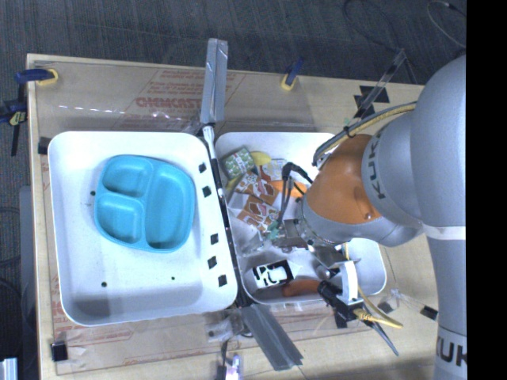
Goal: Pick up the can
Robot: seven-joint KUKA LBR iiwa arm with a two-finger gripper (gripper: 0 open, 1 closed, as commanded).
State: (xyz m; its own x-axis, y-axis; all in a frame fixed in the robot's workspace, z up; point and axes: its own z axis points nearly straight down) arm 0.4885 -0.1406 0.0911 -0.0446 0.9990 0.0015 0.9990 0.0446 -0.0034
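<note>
Lying flat in the right bin (pixel 372 285), the can (pixel 273 274) points left–right — gripper (pixel 305 240) state cannot be told.

Light was even and fairly bright, overhead, w/ a cool bluish cast. The left bin (pixel 71 212) was close to blown out along its rim; soft grey shadow pooled in its lower-left corner. The blue tray (pixel 145 203) showed mild sheen, no hard glare. The arm (pixel 412 172) cast shade over the right bin (pixel 372 271), so items there read dark and muddy. Plastic sheet on the bench (pixel 119 93) gave faint streak reflections. Overall soft, low-res, noisy; small items blurred. The carpet (pixel 119 14) was dim.
</note>
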